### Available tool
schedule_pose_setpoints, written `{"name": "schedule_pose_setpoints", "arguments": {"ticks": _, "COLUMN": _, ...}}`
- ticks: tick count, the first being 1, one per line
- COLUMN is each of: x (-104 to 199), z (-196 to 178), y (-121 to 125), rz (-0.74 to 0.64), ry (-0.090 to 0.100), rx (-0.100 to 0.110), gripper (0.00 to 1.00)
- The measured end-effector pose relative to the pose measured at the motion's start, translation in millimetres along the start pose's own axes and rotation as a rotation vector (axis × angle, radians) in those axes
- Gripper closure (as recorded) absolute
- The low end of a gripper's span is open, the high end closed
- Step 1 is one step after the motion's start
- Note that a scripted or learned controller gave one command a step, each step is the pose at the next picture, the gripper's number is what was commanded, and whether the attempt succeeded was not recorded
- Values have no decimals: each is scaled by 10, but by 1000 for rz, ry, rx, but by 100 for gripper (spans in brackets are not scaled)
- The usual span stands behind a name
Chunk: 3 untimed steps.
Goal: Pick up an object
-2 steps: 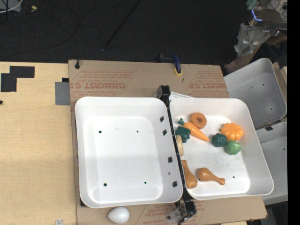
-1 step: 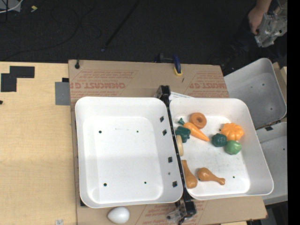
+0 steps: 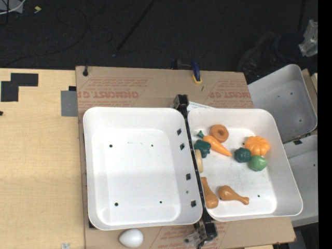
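The right bin (image 3: pixel 270 123) holds several toy foods. An orange ring-shaped piece (image 3: pixel 219 133) lies near its back, with an orange carrot (image 3: pixel 218 146) just in front of it. A dark green leafy piece (image 3: pixel 202 148) sits by the left wall. An orange pumpkin (image 3: pixel 258 145), a dark green piece (image 3: pixel 241 155) and a bright green round piece (image 3: pixel 258 163) cluster on the right. A tan drumstick (image 3: pixel 233 194) and a tan elongated piece (image 3: pixel 209 193) lie at the front. A pale beige piece (image 3: pixel 199 161) rests against the left wall.
The left bin (image 3: pixel 104 123) stands beside the right one, joined by black clips. A white egg-like object (image 3: pixel 130 237) lies on the bench in front of the left bin. A grey metal panel (image 3: pixel 282 100) leans at the right. Cardboard lies under both bins.
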<state>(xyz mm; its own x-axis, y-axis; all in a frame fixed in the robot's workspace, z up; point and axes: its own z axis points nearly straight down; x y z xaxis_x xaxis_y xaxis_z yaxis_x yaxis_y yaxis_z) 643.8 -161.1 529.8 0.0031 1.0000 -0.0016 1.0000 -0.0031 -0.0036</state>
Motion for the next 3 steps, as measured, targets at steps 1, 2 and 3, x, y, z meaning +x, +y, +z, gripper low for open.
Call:
{"name": "schedule_pose_setpoints", "arguments": {"ticks": 1, "x": -541, "z": -77, "y": 4, "rz": -1, "ry": 0, "rx": -2, "gripper": 100}}
{"name": "schedule_pose_setpoints", "arguments": {"ticks": 2, "x": -509, "z": 1770, "y": -107, "rz": -2, "ry": 7, "rx": 16, "gripper": 100}}
{"name": "schedule_pose_setpoints", "arguments": {"ticks": 3, "x": -287, "z": 2672, "y": -2, "rz": -4, "ry": 5, "rx": 7, "gripper": 100}}
